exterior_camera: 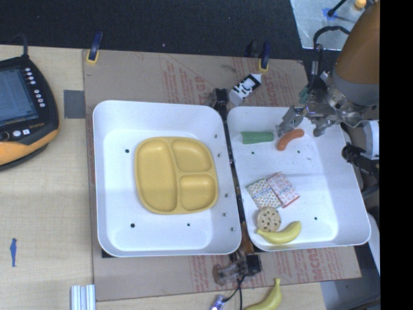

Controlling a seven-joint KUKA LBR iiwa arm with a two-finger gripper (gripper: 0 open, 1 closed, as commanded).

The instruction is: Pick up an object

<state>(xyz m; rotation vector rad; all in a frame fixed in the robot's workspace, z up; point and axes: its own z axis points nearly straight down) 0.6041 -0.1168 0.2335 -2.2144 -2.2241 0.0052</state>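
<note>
Sausage (290, 139) at gripper (298, 123), unlabelled

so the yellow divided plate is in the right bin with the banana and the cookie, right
Not quite. The camera view shows the yellow divided plate alone in the left bin. The banana and the cookie do lie in the right bin.

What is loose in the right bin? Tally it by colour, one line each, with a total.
Green: 1, the green block
Orange-red: 1, the toy sausage
Red and white: 2, the checkered packets
Tan: 1, the round cookie
Yellow: 1, the banana
Total: 6
</note>
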